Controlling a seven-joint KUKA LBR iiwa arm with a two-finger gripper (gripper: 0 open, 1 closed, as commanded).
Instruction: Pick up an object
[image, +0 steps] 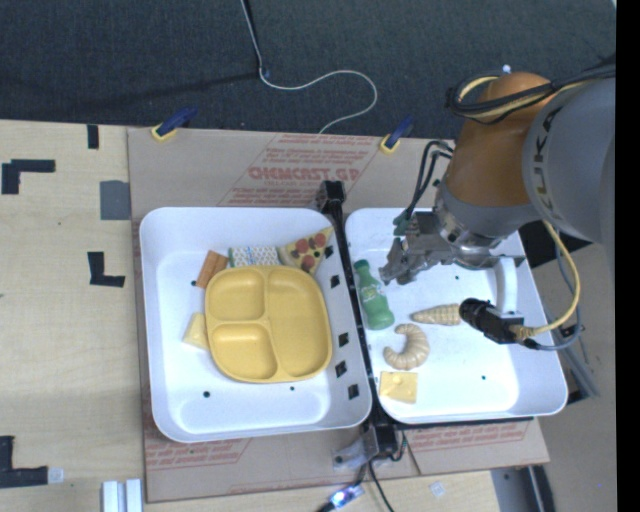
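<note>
Hovering at the green bottle's (373, 297) one o'clock, the tool (405, 262) is seen; its spread cannot be told. A miss against the divider is risked.

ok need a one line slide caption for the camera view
KUKA arm's gripper poised over the right bin near a green bottle; a yellow divided tray fills the left bin.

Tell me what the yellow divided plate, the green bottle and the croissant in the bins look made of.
The yellow divided plate looks like moulded plastic, matte: uniform colour, soft rounded compartment ridges. The small green bottle seems glossy plastic, with a pale label band and smooth highlights. The beige croissant is probably a plastic or rubber toy: even tone, regular ridges, though the view leaves real pastry possible.
</note>
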